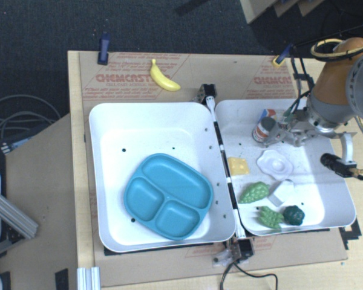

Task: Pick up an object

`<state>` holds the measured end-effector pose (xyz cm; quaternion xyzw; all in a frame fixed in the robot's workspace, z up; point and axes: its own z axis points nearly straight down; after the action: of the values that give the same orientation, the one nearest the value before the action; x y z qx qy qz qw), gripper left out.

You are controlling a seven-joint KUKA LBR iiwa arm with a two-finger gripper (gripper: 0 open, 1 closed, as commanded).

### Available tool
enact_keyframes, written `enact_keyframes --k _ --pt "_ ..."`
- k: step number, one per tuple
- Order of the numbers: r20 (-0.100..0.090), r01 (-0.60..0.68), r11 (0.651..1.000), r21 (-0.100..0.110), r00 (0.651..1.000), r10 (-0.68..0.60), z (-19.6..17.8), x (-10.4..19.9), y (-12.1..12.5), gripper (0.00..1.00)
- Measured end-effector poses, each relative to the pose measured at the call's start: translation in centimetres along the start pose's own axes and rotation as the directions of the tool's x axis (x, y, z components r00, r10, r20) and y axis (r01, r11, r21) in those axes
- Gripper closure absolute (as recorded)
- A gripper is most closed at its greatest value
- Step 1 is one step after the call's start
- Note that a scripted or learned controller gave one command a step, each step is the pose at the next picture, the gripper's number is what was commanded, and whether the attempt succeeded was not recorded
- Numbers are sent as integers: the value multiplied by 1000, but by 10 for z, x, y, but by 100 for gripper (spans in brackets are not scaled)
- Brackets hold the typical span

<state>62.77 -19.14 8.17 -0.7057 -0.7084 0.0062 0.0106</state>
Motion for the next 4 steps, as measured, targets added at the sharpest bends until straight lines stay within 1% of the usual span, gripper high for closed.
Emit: enact_keyframes --k 1,2,4 --pt "-7 3 1000 20 1000 -3 -1 53 32 0" --pt "-4 0 1000 16 1000 0 -1 34 32 0" --pt "-3 0 1000 14 1000 0 -1 22 32 0"
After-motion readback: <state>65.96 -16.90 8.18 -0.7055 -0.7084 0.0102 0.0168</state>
